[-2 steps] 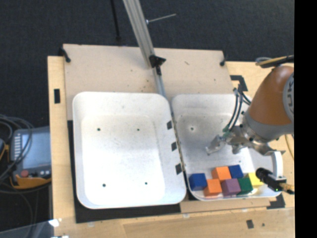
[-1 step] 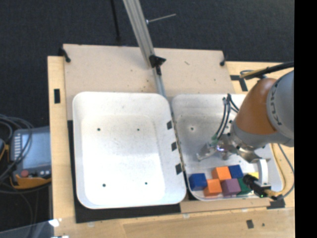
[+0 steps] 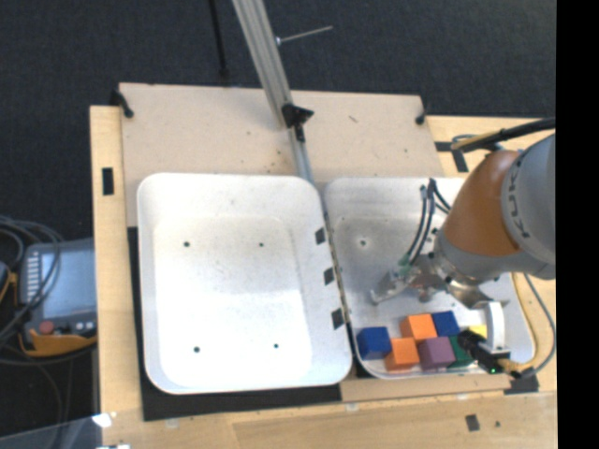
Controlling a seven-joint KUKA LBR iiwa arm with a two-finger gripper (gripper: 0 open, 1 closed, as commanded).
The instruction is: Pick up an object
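Glossy white plastic bins [image 3: 234,190]

One fixed camera looks down at a slant on both white bins [image 3: 234,279] from above.

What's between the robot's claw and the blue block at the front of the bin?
Nothing. In the camera view, just bare white bin floor lies between the claw and the blue block.

A robotics laboratory: a plywood bench [image 3: 262,129] with two white bins [image 3: 234,279], an aluminium mast [image 3: 267,50] at the far side, and a control pendant [image 3: 56,297] at left.
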